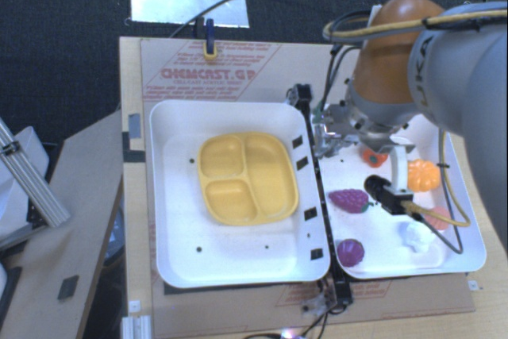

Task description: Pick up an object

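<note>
Hand sits at the upper left of the right bin, hard against the wall it shares with the left bin. The arm comes in from the right of the frame, its bulk over the bin's upper right. You cannot tell whether the hand is open or closed; the wrist hardware hides it. Nothing is visibly held.

Candidates, all in the right bin:
- Purple bunch: below the hand in the frame, near the shared wall. Its long axis runs roughly across the frame.
- Orange-red piece: just right of the hand, slightly lower, partly covered by the wrist.
- Purple ball: lower again, near the bin's bottom left corner.
- Orange lump, white scrap: right side, farther from the hand.

The left bin holds only a yellow tray, across the wall to the lower left.

Judgement: the purple bunch looks like the likeliest target. The relation that matters is that it lies almost straight down the frame from the hand, not sideways. You would carry the hand towards the frame's bottom edge along the wall, then descend. Closing across the bunch's short width, top to bottom in the frame, suits it better than spanning its length.

Risk: the wall is near the bunch's left end, so keep clearance there. The worktop beneath plays no part.
</note>
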`<state>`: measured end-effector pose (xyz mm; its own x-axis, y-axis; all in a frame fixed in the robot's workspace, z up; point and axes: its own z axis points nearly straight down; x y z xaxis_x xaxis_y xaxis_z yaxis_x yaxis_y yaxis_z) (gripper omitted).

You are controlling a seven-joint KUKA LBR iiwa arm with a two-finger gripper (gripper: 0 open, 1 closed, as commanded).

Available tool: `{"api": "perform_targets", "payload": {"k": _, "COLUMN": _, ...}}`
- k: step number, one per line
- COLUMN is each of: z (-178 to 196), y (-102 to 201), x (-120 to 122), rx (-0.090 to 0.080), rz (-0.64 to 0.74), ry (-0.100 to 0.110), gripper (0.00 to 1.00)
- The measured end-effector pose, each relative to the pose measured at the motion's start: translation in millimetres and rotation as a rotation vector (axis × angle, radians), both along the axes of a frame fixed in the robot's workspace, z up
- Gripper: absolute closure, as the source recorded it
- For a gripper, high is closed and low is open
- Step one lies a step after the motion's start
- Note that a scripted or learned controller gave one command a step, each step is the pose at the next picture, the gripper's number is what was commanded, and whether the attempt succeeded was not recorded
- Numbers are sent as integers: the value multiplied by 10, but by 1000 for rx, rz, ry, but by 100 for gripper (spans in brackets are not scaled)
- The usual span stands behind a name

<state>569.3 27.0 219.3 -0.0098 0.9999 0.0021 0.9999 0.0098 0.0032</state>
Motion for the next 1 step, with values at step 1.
{"api": "perform_targets", "payload": {"k": 1, "z": -84, "y": 527, "x": 161, "rx": 0, "rz": 0, "ry": 1, "gripper": 100}}
